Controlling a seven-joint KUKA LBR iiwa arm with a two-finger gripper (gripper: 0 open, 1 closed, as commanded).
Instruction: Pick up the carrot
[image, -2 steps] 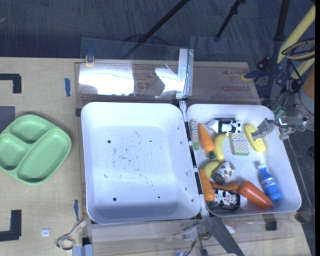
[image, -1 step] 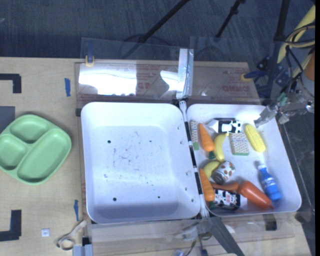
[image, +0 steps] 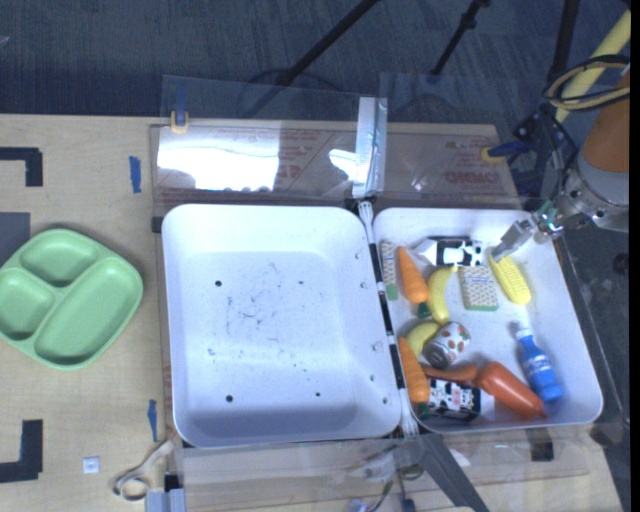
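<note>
Three carrot-like orange pieces lie in the right bin (image: 585, 340). One carrot (image: 410, 275) sits near the bin's left wall at the back. A second carrot (image: 414, 371) lies along that wall toward the front. A thicker orange one (image: 511, 390) rests at the front, right of a black-and-white box (image: 455, 401). My gripper (image: 521, 233) hangs over the bin's back right corner, just above the yellow corn (image: 512, 279) and well to the right of the nearest carrot. It holds nothing that I can see.
Packed around the carrots are a banana (image: 441, 286), a pale sponge block (image: 479, 289), a spotted ball (image: 448, 343) and a blue bottle (image: 538, 365). The left bin (image: 270, 320) is beside it. A green divided plate (image: 65, 297) lies far left.
</note>
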